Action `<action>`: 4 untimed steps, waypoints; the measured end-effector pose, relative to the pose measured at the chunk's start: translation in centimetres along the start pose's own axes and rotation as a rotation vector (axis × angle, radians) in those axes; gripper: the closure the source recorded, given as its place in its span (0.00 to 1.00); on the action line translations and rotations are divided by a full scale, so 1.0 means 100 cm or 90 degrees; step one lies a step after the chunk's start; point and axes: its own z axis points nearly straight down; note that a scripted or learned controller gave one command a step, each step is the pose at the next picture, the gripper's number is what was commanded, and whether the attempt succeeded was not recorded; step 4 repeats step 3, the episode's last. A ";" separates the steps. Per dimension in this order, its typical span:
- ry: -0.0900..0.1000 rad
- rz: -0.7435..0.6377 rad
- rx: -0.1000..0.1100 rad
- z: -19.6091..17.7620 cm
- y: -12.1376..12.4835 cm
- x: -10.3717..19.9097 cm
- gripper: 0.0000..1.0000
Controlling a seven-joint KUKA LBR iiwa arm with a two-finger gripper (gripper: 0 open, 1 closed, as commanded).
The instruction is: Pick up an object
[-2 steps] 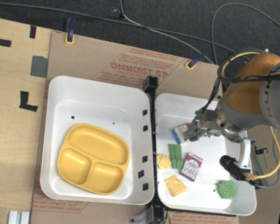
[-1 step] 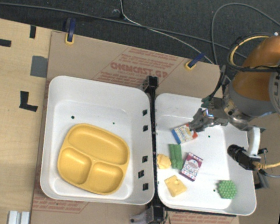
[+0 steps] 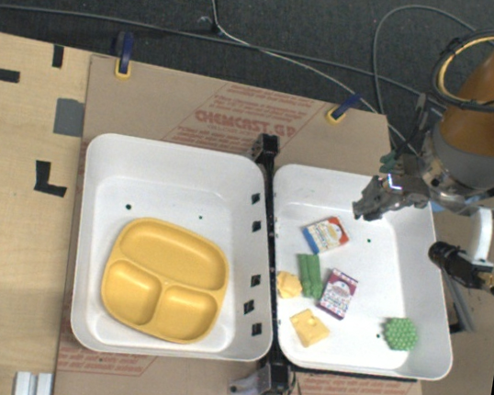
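Note:
In the right bin [image 3: 407, 361] lie several small items: a blue, white and red packet [image 3: 326, 234], a green bar [image 3: 310, 274], a purple carton [image 3: 339, 294], a pale yellow lump [image 3: 289, 286], a yellow cheese wedge [image 3: 308, 327] and a green bumpy ball [image 3: 400, 333]. My gripper [image 3: 373, 203] hangs over the bin's back right part, above and to the right of the packet, with nothing seen between its fingers. Whether they are open or shut is not clear at this angle.
The left bin [image 3: 95, 214] holds a yellow three-compartment plate [image 3: 164, 278]. Black clips run along the divider [image 3: 261, 241] between the bins. Cables cross the dark backdrop behind. A black fitting [image 3: 460, 263] sticks out at the right bin's right edge.

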 end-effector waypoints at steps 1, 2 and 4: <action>0.001 -0.003 0.005 0.019 -0.004 0.053 1.00; 0.001 -0.003 0.005 0.035 -0.009 0.110 1.00; 0.002 -0.004 0.006 0.041 -0.016 0.168 1.00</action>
